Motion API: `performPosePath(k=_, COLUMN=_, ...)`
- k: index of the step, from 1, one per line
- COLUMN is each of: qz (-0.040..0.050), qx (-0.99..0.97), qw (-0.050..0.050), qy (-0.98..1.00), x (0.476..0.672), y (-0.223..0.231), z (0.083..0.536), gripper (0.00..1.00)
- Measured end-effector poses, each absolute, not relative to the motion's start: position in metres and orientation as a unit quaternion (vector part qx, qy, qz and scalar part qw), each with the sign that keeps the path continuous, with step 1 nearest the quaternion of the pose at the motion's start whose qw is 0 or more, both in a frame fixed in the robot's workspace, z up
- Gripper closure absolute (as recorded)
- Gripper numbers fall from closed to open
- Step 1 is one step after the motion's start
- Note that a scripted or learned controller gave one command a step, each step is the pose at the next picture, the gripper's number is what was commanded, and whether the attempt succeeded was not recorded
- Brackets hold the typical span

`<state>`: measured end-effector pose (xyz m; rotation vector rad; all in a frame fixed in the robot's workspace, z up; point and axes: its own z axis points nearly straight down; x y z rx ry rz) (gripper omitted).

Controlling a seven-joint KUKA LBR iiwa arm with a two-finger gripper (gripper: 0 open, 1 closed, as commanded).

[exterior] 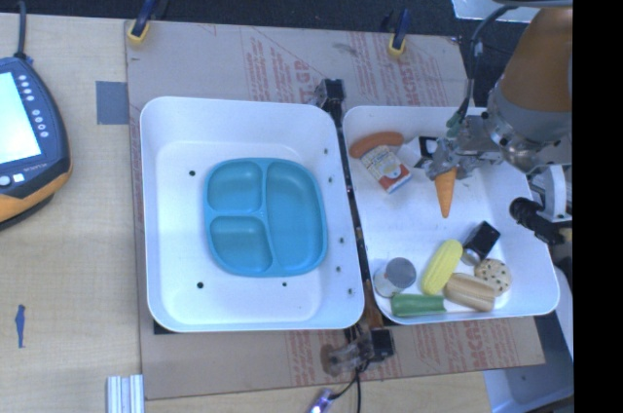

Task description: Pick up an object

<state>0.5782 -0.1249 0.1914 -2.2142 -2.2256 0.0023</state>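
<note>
My gripper (450,158) hangs over the back half of the right bin (521,309). Directly under it lies an orange carrot (445,195), its thick end at the gripper and its tip pointing toward the front. Whether the carrot is touched or gripped cannot be made out. Left of the gripper sit a small red-and-white carton (389,174) and a brown sausage (376,144).
Along the right bin's front lie a grey can (394,276), green pickle (417,305), yellow corn cob (440,266), bread roll (470,292), cookie (494,276) and a black block (482,237). The left bin (165,206) holds a blue divided plate (265,215). A teach pendant (24,138) lies at the far left.
</note>
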Motion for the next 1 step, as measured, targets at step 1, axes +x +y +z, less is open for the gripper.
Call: performPosePath(k=1, qz=0.0014, qx=-0.705, qw=0.001, qy=-0.709, x=0.589, y=-0.0697, z=0.2057, gripper=1.0)
